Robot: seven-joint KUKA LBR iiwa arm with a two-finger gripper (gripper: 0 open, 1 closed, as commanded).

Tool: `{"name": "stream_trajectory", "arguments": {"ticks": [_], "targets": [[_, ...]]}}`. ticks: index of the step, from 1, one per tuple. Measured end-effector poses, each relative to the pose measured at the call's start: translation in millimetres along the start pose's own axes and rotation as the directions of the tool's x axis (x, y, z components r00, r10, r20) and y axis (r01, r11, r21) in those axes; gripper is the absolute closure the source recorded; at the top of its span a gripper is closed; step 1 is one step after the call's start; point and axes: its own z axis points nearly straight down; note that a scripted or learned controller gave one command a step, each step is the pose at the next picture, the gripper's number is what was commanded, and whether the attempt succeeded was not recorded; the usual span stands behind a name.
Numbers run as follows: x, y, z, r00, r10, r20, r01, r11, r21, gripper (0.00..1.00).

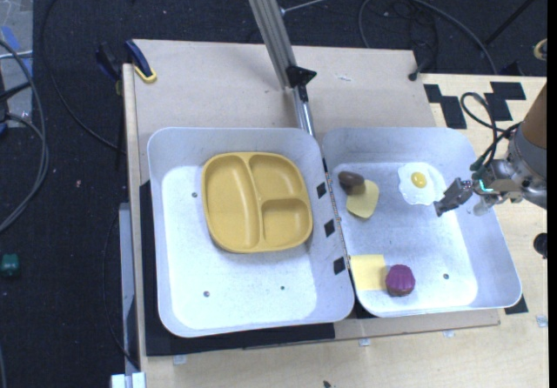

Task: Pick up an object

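Note:
The right bin holds several toy foods. A fried egg lies near its back, a brown lump rests beside a pale yellow chip, and a yellow cheese square touches a purple piece at the front. My gripper hangs over the right side of this bin, just right of the egg, its dark fingers pointing left and down. Nothing shows between them.
The left bin carries a yellow divided plate. A metal pole slants from the top down to the seam between the bins. Cables lie on the dark floor around the bench.

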Motion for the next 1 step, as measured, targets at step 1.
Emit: {"name": "stream_trajectory", "arguments": {"ticks": [1], "targets": [[-0.1,0.9,-1.2,1.000,-0.001,0.001,0.001,1.000,-0.003,0.00]]}}
